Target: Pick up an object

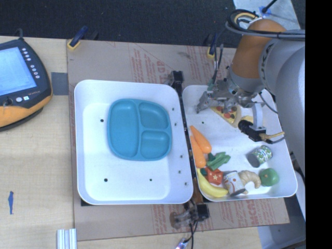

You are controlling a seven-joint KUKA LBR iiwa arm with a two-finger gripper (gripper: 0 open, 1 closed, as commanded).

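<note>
White left bin (pixel 88 139) is holding a blue divided plate (pixel 139 128). Right bin (pixel 205 95) is carrying toy food (carrot (pixel 199 140), banana (pixel 210 189)) around six o'clock; gripper (pixel 220 101) is hanging at twelve o'clock, grip state unclear.

A pale wooden bench (pixel 36 165) under a brown cardboard sheet (pixel 129 61) meets dark carpeted floor (pixel 129 9) beyond.

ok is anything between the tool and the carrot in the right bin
Nothing visible stands between them. The tool hangs over the far end of the right bin, and the carrot lies nearer along the bin's left wall, with bare white floor between them. The other toy foods crowd the near end beyond the carrot.
</note>
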